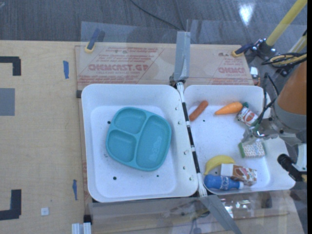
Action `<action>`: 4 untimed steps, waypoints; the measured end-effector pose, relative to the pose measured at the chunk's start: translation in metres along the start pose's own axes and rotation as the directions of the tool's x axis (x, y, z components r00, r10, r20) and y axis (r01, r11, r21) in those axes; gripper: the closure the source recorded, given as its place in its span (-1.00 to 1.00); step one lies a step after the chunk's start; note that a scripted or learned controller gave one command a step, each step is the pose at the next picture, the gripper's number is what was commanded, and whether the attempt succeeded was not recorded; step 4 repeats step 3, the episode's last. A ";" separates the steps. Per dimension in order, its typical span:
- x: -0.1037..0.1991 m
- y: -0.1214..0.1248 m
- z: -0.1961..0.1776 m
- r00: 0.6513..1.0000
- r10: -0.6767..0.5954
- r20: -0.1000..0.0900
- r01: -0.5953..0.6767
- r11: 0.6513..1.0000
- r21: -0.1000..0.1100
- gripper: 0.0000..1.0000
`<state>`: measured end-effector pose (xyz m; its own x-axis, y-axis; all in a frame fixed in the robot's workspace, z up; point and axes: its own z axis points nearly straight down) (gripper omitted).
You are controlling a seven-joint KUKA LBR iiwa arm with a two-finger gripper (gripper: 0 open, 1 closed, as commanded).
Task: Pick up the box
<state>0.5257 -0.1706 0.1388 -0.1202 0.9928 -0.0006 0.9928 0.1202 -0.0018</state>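
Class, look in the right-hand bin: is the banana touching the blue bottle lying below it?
Touching. The camera view shows the banana curving right above the blue bottle, its lower edge meeting the bottle's top with no white bin floor between them.

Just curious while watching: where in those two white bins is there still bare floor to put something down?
Right bin: bare middle between the carrots and banana; its right side and front are crowded. Left bin: strips around the teal plate.

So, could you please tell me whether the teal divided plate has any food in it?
Empty. The teal divided plate in the left bin shows bare teal in all three compartments.
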 end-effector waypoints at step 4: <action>-0.051 0.018 0.051 0.976 -0.218 -0.002 0.218 0.976 -0.011 -1.00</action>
